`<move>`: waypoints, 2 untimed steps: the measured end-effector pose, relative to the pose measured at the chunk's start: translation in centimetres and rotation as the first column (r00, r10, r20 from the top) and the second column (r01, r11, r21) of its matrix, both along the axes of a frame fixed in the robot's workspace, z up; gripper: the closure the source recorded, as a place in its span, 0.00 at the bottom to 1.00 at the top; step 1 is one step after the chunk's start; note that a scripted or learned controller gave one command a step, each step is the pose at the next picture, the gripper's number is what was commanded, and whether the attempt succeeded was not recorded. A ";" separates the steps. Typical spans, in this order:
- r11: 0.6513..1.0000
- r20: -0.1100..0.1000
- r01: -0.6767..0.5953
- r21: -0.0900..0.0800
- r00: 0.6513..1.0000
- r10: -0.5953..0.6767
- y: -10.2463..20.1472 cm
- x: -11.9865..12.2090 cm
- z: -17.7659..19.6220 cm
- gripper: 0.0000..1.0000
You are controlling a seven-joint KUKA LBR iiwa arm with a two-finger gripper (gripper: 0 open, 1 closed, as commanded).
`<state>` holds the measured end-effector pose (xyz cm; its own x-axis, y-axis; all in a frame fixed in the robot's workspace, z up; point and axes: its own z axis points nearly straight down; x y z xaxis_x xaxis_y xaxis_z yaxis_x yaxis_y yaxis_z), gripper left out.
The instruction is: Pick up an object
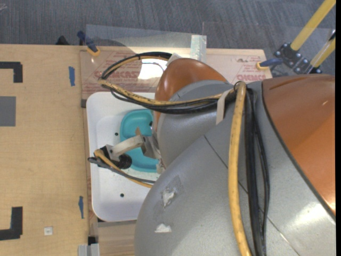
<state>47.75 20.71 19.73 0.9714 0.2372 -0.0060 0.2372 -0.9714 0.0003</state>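
Observation:
A teal, rounded plastic object (pixel 133 126) lies in the middle of the left white bin (pixel 104 199). My gripper (pixel 153 145) hangs directly over the teal object's right side, at the end of the grey arm (pixel 192 159) with its orange band (pixel 181 79). The arm's body covers the gripper's lower part and the right part of the teal object. I cannot tell whether the gripper touches the object.
A tiny dark speck (pixel 121 195) lies on the bin floor near the front. The brown bench top (pixel 42 143) with black markings and blue tape stretches to the left. The bulky arm covers the right of the bench. Yellow-handled clamps (pixel 298 52) stand at the back right.

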 end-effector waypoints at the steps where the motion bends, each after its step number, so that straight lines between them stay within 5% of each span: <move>1: 0.999 0.015 -0.043 0.007 0.999 0.043 1.8 1.8 14.0 1.00; 2: 0.999 -0.007 0.039 -0.007 0.999 -0.039 0.5 -0.1 -0.3 1.00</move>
